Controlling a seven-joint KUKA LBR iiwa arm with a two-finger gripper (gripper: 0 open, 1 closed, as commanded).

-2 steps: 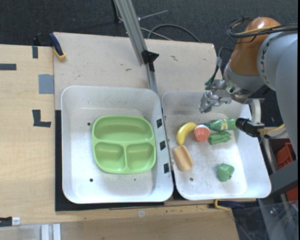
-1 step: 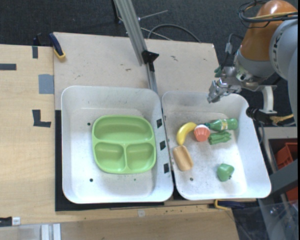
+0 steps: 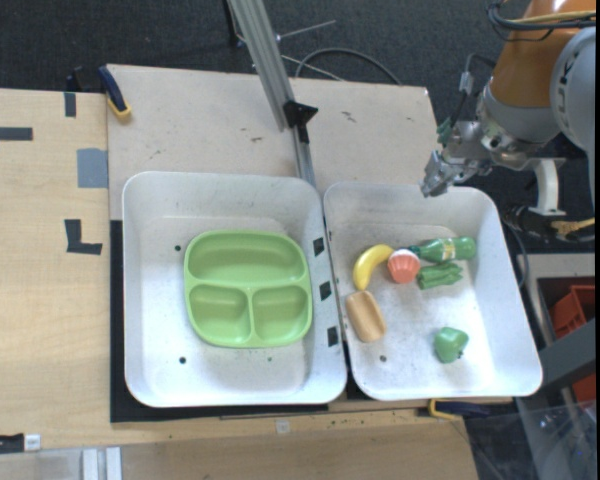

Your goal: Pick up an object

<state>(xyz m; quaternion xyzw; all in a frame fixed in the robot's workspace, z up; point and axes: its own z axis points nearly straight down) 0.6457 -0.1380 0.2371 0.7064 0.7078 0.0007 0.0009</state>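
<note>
A pale wooden bench [image 3: 40, 268] carries two shallow white bins side by side. The left bin [image 3: 140, 298] holds a light green divided plate [image 3: 248, 288] with one long section at the back and two smaller ones at the front; it lies flat near the bin's middle.

The right bin [image 3: 500, 338] holds the toy foods. A yellow banana [image 3: 371, 264] curves near the bin's left wall, and just in front of it lies a tan hot dog bun [image 3: 365, 317]. Beside the banana sits a small red and white cupcake-like piece [image 3: 403, 266], touching a green bottle [image 3: 446, 249] lying on its side and a darker green vegetable [image 3: 439, 276] below it. A green pepper-like piece [image 3: 450, 344] rests apart, toward the front right corner. No writing or label is readable on any of them.

The gripper [image 3: 435, 184] hangs over the back edge of the right bin, above the rim, with nothing between its fingers; how far they are spread is unclear
</note>
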